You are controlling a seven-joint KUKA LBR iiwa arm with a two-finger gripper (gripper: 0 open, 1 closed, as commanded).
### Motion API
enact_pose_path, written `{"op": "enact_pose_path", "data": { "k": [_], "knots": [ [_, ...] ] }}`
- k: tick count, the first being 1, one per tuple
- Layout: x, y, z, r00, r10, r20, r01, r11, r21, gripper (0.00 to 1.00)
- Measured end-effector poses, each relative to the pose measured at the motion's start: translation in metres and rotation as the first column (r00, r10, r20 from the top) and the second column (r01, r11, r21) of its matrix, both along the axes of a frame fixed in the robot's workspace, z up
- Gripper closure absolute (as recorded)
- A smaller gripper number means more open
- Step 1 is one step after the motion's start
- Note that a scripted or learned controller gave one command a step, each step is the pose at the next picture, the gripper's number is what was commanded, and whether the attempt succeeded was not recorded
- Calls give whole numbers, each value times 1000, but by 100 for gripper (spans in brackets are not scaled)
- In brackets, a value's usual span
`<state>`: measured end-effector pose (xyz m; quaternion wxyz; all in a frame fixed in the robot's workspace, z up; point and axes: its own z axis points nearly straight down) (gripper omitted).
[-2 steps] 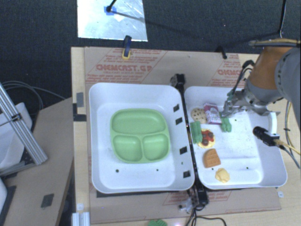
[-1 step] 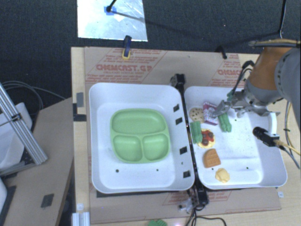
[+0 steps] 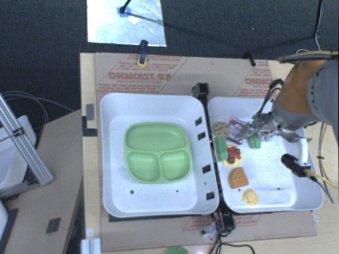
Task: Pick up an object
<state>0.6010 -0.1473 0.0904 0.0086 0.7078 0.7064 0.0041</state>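
Dark carpet surrounds the worktop [image 3: 106, 237], which is covered by a printed cardboard sheet [image 3: 175, 70] under two shallow white bins. Off to the left stands a slanted metal frame [image 3: 21, 147], and above the worktop a shiny foil-like square [image 3: 126, 15] lies on the carpet.

Left bin [image 3: 114, 194] holds a pale green divided tray [image 3: 158, 151], lying flat near the middle, with one long compartment at the top and two smaller ones below.

Right bin [image 3: 275, 200] holds the small objects. Along its left wall lies a green elongated piece [image 3: 220, 147], with a round speckled cookie-like piece [image 3: 220, 127] just above it and a red-and-yellow piece [image 3: 233, 155] just beside it on the right. Below these sits an orange block [image 3: 238, 178], and lower still a yellow lump [image 3: 250, 197]. A pinkish wrapper-like item [image 3: 237, 125] lies near the bin's upper middle.

Reaching in from the right, the grey arm with its orange band [image 3: 296, 89] is low over the right bin. The gripper [image 3: 253, 134] sits down among the objects beside a small green object [image 3: 255, 141], very close to the wrapper; whether the fingers are spread or closed, or have hold of anything, I cannot tell
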Motion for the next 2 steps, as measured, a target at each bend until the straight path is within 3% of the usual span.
{"op": "enact_pose_path", "data": {
  "k": [1, 2],
  "knots": [
    [1, 0, 11, 1000, 2, 0, -2, 1000, 1, 100],
    [-20, 83, 102, 1000, 14, -8, -14, 1000, 10, 100]
  ]
}}
